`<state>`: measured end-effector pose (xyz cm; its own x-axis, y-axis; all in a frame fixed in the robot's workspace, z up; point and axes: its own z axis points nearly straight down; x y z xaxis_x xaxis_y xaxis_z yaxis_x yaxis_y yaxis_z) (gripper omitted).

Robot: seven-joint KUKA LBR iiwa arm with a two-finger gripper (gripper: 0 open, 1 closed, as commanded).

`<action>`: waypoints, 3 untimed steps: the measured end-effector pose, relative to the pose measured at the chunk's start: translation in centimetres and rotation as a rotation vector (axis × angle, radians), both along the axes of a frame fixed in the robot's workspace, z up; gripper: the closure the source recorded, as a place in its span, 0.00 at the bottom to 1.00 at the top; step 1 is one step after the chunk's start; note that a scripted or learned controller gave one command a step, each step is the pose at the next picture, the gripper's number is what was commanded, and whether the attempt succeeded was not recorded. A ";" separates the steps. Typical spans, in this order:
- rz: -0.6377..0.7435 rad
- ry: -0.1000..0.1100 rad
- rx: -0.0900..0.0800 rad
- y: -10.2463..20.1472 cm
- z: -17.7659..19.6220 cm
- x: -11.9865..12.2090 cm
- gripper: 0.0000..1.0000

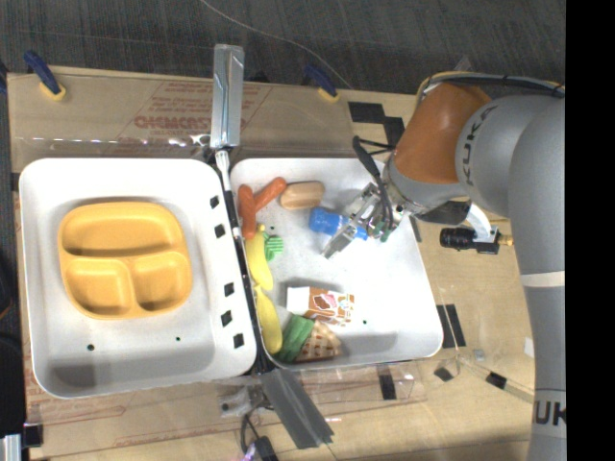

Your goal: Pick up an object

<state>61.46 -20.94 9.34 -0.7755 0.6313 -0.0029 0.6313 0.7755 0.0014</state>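
**Desk:** What do you have along the near edge of the right bin (pixel 423 296)?

**Caption:** You see a clutter in the near left corner: a printed snack packet (pixel 329 305) lying flat, a green piece (pixel 296 332) tucked beside a crumpled wrapper (pixel 322 346), and a yellow banana (pixel 261 291) stretched along the left wall. A small green item (pixel 275 248) sits just beside the banana, farther in.

**Desk:** And beyond that?

**Caption:** Toward the far wall you find an orange sausage-shaped toy (pixel 261 200) and a tan bread roll (pixel 302 195), close together. A blue object (pixel 327 223) lies near the middle, just beside the gripper (pixel 348 236). The left bin (pixel 38 286) holds a yellow divided tray (pixel 125 257).

**Desk:** What can't you make out?

**Caption:** The fingertips are small and blurred. They look narrowly parted with nothing between them, touching or nearly touching the blue object's right end; you cannot tell which. The crumpled wrapper's contents are unreadable.

**Desk:** The arm?

**Caption:** The arm (pixel 500 161) reaches in from the right, its orange band (pixel 432 142) above the wrist, gripper angled down and leftward over the right bin's floor.
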 end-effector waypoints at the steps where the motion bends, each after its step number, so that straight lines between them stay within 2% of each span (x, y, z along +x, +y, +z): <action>1: 0.004 -0.004 -0.002 0.0 1.2 0.2 1.00; 2: 0.029 0.000 0.000 1.7 -0.1 1.3 1.00; 3: -0.135 -0.008 -0.001 3.8 11.6 2.3 1.00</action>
<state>63.78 -17.11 20.89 -0.6833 0.7301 -0.0093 0.7301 0.6834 0.0056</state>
